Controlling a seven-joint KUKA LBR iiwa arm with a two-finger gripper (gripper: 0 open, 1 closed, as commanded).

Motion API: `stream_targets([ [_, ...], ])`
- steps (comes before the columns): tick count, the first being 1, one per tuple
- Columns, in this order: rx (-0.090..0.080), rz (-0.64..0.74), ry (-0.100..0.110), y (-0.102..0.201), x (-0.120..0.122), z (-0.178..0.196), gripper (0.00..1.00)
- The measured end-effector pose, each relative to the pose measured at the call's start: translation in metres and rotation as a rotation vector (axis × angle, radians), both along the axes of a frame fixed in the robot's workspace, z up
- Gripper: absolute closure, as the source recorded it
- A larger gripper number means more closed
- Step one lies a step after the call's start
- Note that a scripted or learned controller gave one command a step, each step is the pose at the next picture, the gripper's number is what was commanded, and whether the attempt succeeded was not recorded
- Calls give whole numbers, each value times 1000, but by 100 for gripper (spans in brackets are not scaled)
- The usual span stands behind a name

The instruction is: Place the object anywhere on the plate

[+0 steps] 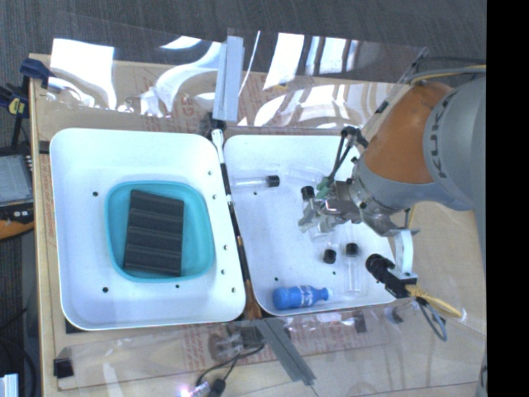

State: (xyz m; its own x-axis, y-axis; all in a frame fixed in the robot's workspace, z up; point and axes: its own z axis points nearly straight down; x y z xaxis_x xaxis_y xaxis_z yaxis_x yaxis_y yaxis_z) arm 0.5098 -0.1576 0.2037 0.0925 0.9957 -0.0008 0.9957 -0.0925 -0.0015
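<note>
left bin: plate (157,231) sits mid-bin with a dark block (154,232) covering most of it, rim strips bare
right bin: left half pretty open, blue bottle (301,296) hugs the near wall, small vials (339,253) clutter the right
divider (225,190): raised walls between bins

Looks like a robotics lab to me. There's an industrial arm (430,147) reaching over a bench (347,346) with two white bins (74,155) side by side, clear plastic shields (331,64) around it, loose cables (223,362), and grey carpet (248,2) behind.
</note>
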Motion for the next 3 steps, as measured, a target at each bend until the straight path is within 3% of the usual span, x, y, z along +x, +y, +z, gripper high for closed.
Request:
stream_targets([
  [1,3,189,3,61,22,-8,100],
  [2,1,232,0,143,37,-4,100],
  [3,1,231,0,143,37,-4,0],
])
